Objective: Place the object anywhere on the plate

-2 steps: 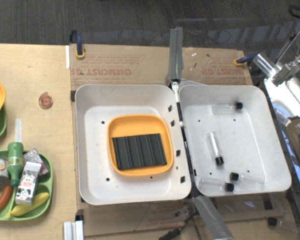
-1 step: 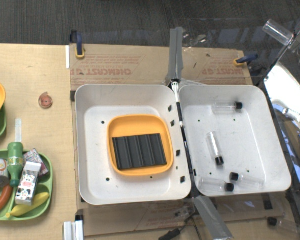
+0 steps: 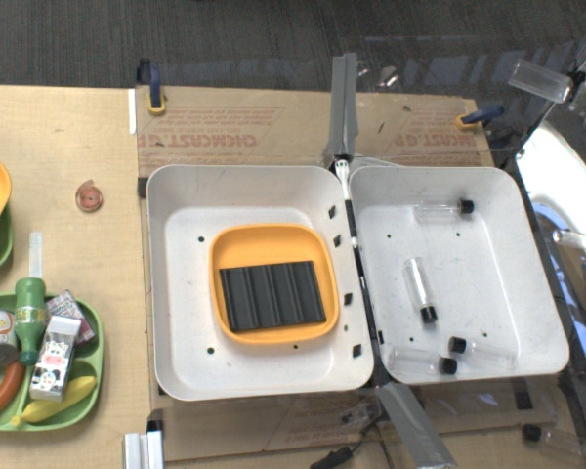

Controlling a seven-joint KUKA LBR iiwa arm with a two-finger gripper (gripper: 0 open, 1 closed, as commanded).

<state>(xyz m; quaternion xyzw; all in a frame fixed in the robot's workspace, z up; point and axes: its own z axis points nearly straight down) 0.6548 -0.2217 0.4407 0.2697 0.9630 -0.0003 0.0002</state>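
Claw (image 3: 570, 234) at right edge, ridged block (image 3: 273, 296) on plate (image 3: 227, 254)

Even, bright overhead light falls across the table (image 3: 68, 145), leaving only soft, short shadows inside the two white bins (image 3: 264, 189). Glare blows out the far right edge, where detail is lost. Focus is moderately sharp throughout.

Plastics, cardboard and wood, mostly matt

The two shallow white plastic bins (image 3: 166, 262) look smooth with a soft sheen; the square orange plastic plate (image 3: 273, 247) is matt, bearing a ribbed dark-grey slab (image 3: 272, 294). Clear glossy tubes with black caps (image 3: 418, 286) lie on white plastic. Brown cardboard (image 3: 234, 130) and the pale wooden bench (image 3: 59, 145) look dull.
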